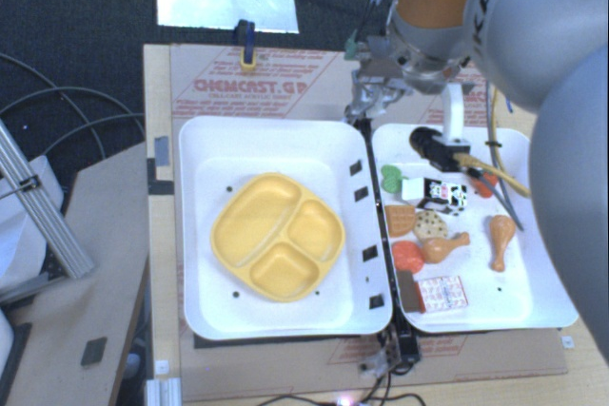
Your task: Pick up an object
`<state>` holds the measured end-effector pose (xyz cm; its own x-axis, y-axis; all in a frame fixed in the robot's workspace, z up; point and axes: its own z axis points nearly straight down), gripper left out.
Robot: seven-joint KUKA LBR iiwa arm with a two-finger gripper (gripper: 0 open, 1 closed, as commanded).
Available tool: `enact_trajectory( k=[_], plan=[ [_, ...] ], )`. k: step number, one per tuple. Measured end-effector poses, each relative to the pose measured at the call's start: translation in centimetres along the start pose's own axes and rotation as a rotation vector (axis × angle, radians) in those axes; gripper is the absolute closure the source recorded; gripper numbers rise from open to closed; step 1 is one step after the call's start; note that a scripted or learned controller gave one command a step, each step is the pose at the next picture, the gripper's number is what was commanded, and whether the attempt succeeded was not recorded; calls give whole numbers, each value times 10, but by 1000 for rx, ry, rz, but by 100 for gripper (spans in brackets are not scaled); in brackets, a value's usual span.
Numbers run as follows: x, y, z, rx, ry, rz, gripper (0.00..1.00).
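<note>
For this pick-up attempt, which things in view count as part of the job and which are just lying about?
Part of the job:
- tool, at the far end of the divider
- right bin's pickable items: drumstick, cookie, green piece, card box

Lying about:
- yellow divided plate in the left bin
- blue-and-yellow clamp

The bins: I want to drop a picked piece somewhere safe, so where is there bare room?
Left bin: bare floor rings the yellow tray, widest along the back edge. Right bin: crowded in the middle with toy food; bare at the front right corner.
</note>
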<state>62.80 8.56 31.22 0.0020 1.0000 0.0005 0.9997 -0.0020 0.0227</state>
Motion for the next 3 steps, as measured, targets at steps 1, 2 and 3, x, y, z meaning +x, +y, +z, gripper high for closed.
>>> enact_trajectory(
  k=[1,2,3],
  plan=[
    [-22,-85,111,37,-1,-1,100],
    [-20,-80,95,20,0,-8,100],
    [25,-86,128,26,1,-9,100]
  ],
)
